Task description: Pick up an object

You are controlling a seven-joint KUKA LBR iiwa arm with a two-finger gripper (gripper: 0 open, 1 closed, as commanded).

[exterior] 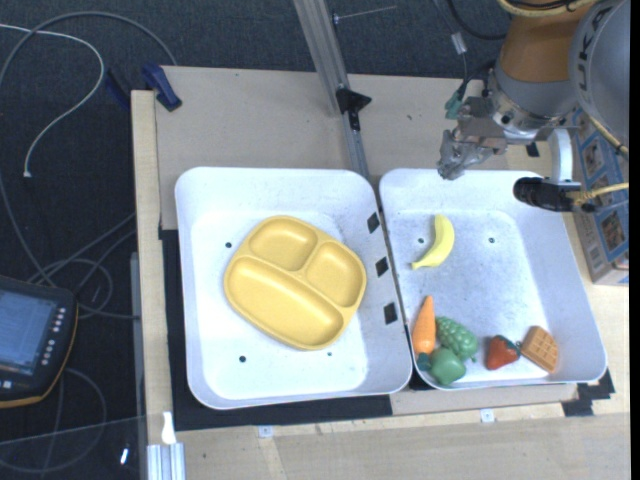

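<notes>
Fingers first: whether mine are spread or closed I cannot tell from this slant, and nothing shows between them; my gripper [456, 158] hangs over the far edge of the right bin [560, 268]. Working from the near edge of that bin, a green clump like toy grapes [452, 351] sits in the near left corner, touching an orange carrot [425, 325] that lies along the left wall. A red strawberry [502, 351] and a ridged brown waffle [541, 348] lie just beside each other toward the near right corner. Farther up, closest to me, the yellow banana [436, 242] lies alone on the speckled floor. It looks like smooth, stiff, light plastic, probably slippery, so I would pinch across its curved middle. The left bin [200, 268] carries a yellow divided plate [295, 281], glossy and rounded.
</notes>
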